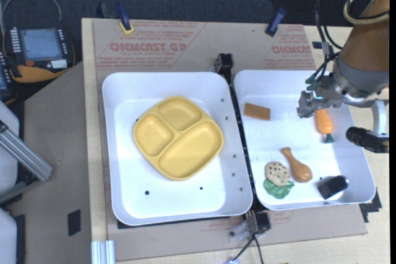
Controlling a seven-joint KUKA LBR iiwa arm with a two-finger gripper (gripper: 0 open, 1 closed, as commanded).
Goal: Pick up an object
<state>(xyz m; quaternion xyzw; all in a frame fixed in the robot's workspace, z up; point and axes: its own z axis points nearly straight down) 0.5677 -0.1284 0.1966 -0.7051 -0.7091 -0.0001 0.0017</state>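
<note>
Pincer [307,107] seemingly beside smooth tapered carrot [323,121].

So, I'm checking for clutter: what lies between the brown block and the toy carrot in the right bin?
In the camera view, bare white bin floor, then the gripper, lies between the brown block and toy carrot.

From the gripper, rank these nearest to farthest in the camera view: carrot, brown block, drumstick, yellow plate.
1. Carrot, just beside the gripper, right bin.
2. Brown block, to its left, same bin.
3. Drumstick, lower in that bin.
4. Yellow plate, in the left bin.
</note>
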